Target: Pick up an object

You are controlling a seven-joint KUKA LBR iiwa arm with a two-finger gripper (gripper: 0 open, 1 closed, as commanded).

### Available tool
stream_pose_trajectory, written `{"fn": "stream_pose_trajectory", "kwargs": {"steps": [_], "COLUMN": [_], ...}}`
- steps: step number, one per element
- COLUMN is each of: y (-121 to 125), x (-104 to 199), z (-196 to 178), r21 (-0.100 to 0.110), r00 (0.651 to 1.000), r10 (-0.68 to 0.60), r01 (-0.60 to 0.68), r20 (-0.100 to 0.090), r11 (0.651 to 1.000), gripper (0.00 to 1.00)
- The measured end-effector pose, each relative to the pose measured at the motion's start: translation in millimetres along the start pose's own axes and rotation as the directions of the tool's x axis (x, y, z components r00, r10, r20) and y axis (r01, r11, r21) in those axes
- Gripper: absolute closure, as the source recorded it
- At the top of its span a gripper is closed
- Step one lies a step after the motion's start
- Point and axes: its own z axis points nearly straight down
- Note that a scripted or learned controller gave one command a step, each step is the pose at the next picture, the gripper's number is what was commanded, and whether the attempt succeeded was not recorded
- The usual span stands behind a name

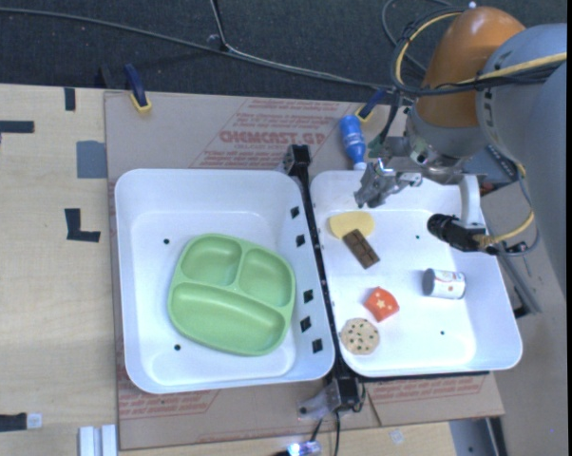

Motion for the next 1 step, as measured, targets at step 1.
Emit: {"fn": "stream_pose_trajectory", "kwargs": {"steps": [1], "y": [-6.4], "x": [59.4], "z": [2.4], "r21": [0.003], "r00": [1.000], "r10": [0.000], "r01": [0.000], "r20": [0.000], "r11": [1.000], "gripper": [1.00]}}
